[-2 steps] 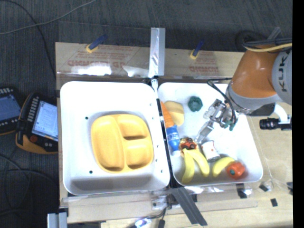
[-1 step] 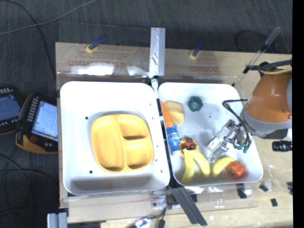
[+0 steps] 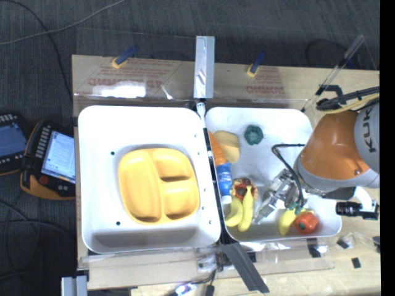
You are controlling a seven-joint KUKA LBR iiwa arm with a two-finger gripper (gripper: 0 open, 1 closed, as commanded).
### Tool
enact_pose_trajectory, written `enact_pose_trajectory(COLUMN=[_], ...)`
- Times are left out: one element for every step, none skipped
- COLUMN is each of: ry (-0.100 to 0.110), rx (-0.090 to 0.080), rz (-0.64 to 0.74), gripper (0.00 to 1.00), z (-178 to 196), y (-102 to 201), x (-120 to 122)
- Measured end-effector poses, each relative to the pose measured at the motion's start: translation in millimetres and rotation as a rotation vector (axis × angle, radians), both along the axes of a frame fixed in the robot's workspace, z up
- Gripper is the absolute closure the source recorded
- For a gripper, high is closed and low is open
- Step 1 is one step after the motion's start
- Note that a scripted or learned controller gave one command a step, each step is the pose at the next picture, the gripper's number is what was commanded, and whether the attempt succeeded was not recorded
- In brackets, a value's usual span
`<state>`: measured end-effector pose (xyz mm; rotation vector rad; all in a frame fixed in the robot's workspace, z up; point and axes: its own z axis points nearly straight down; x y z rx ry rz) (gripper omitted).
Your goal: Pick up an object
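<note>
Bananas (image 3: 241,211) just left of hand (image 3: 271,203)

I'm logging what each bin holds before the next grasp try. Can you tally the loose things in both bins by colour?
Yellow: 4 (divided plastic tray in the left bin, two bananas, small yellow fruit)
Orange or red: 2 (orange bottle, red tomato-like toy)
Cream: 1 (pale block)
Teal: 1 (small round piece)
Blue: 1 (blue-labelled tube)
Mixed colours: 1 (small packet)
Total: 10
</note>
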<state>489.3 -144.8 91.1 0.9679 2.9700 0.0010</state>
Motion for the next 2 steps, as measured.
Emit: enact_pose_trajectory(ry=[-0.001,-0.003], rx=[-0.005,0.0], rz=[0.076,0.075], gripper=[0.0,1.0], z=[0,11], y=[45,46], x=[0,2])
